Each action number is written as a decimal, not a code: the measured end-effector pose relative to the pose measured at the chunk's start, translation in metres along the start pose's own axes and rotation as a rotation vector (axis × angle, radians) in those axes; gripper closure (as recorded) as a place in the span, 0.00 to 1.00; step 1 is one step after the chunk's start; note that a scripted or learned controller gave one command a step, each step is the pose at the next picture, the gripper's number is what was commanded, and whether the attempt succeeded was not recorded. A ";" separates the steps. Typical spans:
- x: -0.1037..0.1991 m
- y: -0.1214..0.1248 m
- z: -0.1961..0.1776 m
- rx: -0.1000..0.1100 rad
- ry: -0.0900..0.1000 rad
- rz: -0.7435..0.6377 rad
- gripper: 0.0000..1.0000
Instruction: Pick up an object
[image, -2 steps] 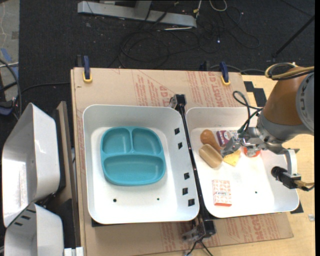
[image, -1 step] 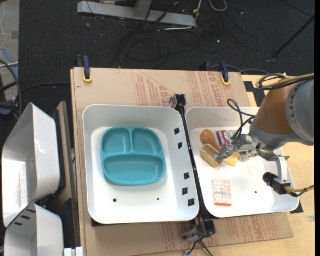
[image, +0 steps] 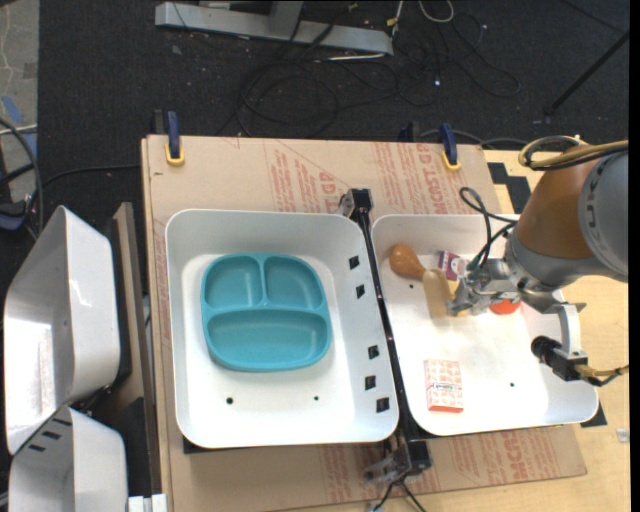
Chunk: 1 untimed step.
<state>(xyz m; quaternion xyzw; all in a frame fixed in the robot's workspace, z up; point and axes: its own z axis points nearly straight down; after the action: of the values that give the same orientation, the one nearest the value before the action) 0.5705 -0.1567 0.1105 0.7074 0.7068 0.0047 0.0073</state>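
Note:
The right bin (image: 500, 400) holds several small things. A wooden piece with a round brown head (image: 405, 262) and a tan handle (image: 436, 294) lies near its upper left. Just right of the head lies a purple and white packet (image: 452, 265). A red object (image: 506, 307) peeks out under the wrist. An orange and white packet (image: 444, 385) lies flat toward the front. My gripper (image: 468, 297) is low in this bin, right beside the tan handle's right side and just below the purple packet. The grey wrist hides what lies under it.
A teal divided plate (image: 265, 310) sits in the left bin (image: 190, 400). The arm with its orange band (image: 560, 215) crosses the right bin's far right rim. Clamps (image: 175, 150) hold the cardboard at the bench's back edge. A black divider (image: 375, 300) runs between the bins.

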 end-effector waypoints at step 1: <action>-0.006 0.005 -0.062 0.011 0.002 -0.003 1.00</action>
<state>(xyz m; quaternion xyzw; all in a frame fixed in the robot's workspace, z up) 0.5748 -0.1622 0.1726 0.7063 0.7080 0.0012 0.0027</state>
